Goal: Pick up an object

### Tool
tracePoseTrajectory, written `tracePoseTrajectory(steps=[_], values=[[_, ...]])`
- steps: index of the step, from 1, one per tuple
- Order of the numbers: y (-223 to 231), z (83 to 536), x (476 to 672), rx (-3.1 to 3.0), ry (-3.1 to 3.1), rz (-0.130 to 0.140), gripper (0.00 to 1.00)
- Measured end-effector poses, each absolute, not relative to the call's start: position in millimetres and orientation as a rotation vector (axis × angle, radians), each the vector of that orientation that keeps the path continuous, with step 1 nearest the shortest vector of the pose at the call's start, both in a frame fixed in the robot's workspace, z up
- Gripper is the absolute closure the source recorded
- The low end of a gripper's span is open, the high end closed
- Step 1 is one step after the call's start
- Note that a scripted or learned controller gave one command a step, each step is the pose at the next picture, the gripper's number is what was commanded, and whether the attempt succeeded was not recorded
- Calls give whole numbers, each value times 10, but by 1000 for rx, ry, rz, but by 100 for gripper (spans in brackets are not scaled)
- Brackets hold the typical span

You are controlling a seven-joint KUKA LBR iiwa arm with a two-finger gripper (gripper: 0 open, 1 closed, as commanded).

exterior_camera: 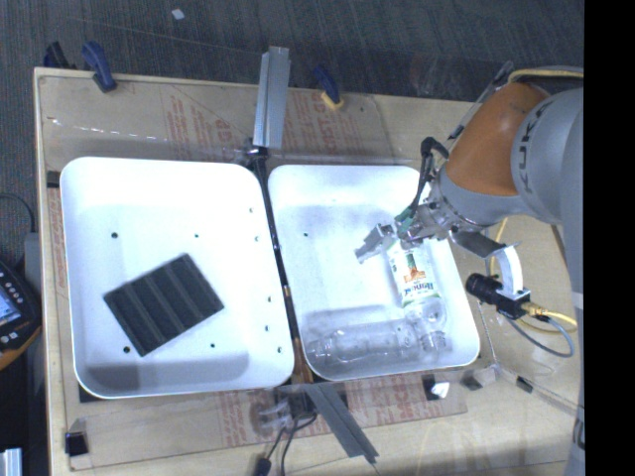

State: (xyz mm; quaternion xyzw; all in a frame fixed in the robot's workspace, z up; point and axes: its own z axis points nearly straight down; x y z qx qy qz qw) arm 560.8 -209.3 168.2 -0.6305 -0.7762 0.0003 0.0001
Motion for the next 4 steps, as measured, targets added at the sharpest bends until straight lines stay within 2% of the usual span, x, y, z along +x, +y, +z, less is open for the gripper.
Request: tracePoseTrajectory(steps=[4], values=[[-2087, 1564, 5577, -1942, -2464, 1, 0]])
